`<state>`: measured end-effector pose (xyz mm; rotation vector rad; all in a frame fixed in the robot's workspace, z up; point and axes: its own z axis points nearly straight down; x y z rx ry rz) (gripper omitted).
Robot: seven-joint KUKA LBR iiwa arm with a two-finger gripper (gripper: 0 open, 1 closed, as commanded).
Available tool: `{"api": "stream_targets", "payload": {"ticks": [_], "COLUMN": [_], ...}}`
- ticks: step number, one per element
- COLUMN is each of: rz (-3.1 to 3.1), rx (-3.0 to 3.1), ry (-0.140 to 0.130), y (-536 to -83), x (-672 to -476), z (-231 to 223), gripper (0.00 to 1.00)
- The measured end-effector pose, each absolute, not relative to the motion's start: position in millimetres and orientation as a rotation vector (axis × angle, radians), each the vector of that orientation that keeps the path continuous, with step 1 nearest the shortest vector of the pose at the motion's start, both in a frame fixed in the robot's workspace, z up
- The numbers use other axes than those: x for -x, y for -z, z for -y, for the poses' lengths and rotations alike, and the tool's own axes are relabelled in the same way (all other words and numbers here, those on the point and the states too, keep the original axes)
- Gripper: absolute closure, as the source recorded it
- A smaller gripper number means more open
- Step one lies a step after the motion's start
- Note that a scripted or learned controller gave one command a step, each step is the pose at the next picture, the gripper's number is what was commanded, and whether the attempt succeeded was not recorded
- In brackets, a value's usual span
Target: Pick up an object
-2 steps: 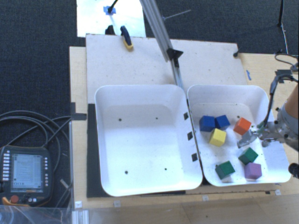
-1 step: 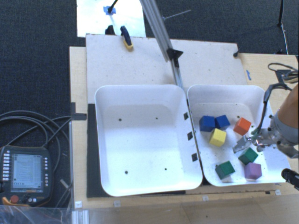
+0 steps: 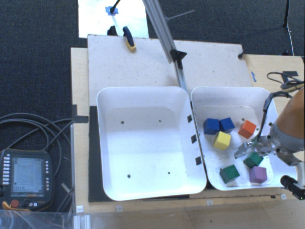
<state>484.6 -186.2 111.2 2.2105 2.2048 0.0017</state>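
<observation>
No readable text, labels or numbers anywhere, pendant screen (image 3: 27, 175) too blurred to read

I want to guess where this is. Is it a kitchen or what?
Probably a robot lab, not a kitchen: a robot arm reaches over white bins of coloured blocks, with a control pendant nearby.

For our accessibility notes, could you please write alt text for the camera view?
A robot arm's claw reaches from the right into the right bin, beside a dark green block among two blue, a yellow, an orange, a green and a purple block. The left bin sits alongside.
</observation>
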Motion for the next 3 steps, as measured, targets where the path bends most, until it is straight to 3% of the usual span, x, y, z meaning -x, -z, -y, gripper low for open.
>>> {"api": "stream_targets", "payload": {"ticks": [1, 3], "rz": [-2.205, -2.221], "rx": [-2.205, -2.210], "ry": [-0.006, -0.006], "y": [-124, -222], "x": [-485.9, -494.2], "z": [186, 188], "gripper": [1.00, 1.00]}}
